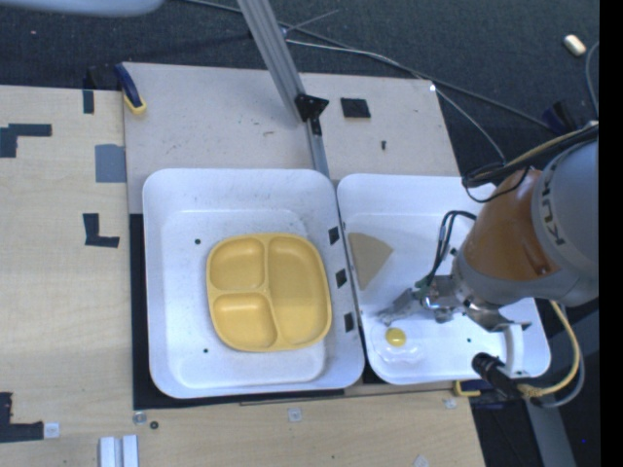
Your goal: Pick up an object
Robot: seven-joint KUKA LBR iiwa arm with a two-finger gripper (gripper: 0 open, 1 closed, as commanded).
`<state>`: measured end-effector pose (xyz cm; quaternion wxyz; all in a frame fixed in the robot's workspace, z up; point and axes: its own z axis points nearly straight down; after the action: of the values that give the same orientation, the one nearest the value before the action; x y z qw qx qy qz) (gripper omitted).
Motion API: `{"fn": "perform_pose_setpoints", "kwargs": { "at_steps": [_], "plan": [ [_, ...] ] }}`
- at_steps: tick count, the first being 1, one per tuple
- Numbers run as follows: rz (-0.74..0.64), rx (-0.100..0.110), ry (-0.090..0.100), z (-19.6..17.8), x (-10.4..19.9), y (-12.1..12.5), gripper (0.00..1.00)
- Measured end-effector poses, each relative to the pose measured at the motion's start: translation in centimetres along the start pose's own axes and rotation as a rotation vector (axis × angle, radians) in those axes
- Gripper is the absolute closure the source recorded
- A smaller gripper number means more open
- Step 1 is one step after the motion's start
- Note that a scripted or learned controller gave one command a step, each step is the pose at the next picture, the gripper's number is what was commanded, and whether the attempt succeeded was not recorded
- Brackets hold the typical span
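Camera view from above the bench (243,125) gives us two shallow white bins side by side. We see the left bin (175,212) holding a yellow divided plate (268,292) with three compartments, lying flat near the middle of the bin floor and slightly turned. We find the right bin (409,197) holding a tan wedge-shaped piece (370,257) close to its left wall, flat on the floor of the bin. Nearer the front edge of that same bin we see a small yellow ball (395,338), sitting just beside a clear, pale thing (407,353) that we cannot make out well.

We see the arm (545,222) reaching in from the right, its orange band above the wrist, bent low over the right bin. Its pincer (401,308) points toward the left, down near the bin floor, between the tan wedge and the yellow ball. We place its tip just above the ball and apart from it, with nothing visibly caught between the fingers. Whether the pincer stands apart or together we cannot tell, since the metal parts blur together at this size.

Behind the bins we see a grey metal bar (277,42) slanting across the wooden bench, with thin cables (409,71) trailing over the dark floor beyond it.
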<state>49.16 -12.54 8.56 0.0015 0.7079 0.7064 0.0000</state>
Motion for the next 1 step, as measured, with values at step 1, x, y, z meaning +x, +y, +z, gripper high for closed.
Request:
{"fn": "perform_pose_setpoints", "kwargs": {
  "at_steps": [1],
  "plan": [
    [-0.002,-0.004,-0.002,-1.23,-0.01,0.1,1.0]
  ]
}}
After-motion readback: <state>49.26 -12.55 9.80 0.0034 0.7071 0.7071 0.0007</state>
